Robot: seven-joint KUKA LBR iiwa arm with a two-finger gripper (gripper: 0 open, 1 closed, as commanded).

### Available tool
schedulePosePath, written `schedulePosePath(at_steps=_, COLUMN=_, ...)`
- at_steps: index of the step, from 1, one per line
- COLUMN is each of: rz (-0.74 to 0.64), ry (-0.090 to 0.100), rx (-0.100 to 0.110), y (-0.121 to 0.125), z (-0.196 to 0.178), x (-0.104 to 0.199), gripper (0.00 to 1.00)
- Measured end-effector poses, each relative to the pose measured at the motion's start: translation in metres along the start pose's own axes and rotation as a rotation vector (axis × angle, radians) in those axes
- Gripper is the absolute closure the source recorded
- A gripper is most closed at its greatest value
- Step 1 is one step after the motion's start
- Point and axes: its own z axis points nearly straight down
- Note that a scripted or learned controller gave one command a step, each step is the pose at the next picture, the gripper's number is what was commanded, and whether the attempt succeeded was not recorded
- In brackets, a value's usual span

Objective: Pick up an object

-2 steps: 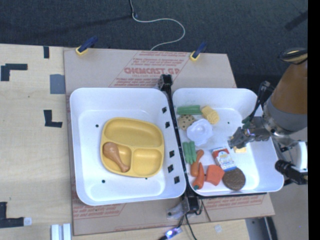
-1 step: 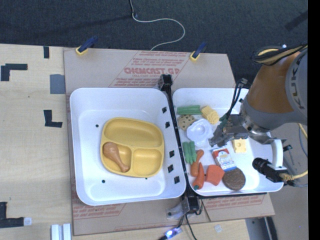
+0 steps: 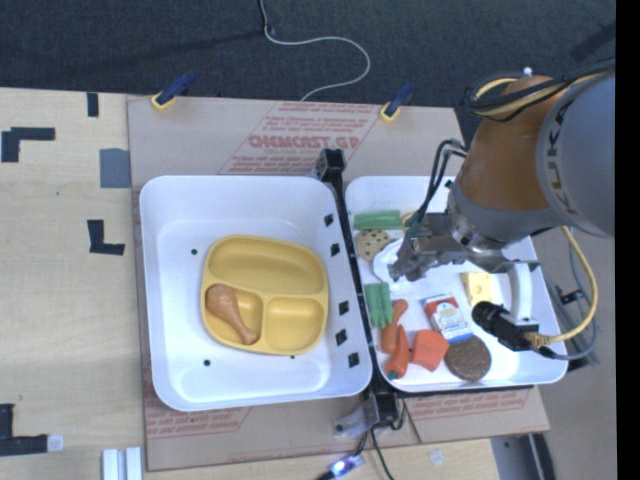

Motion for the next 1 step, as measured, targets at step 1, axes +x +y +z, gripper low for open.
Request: schedulePosePath(at_steps=1, rz=-0.002, ry=0.001, rx=0.000, y=0.0192, z=-0.0064, x=0.0568, gripper=1.00)
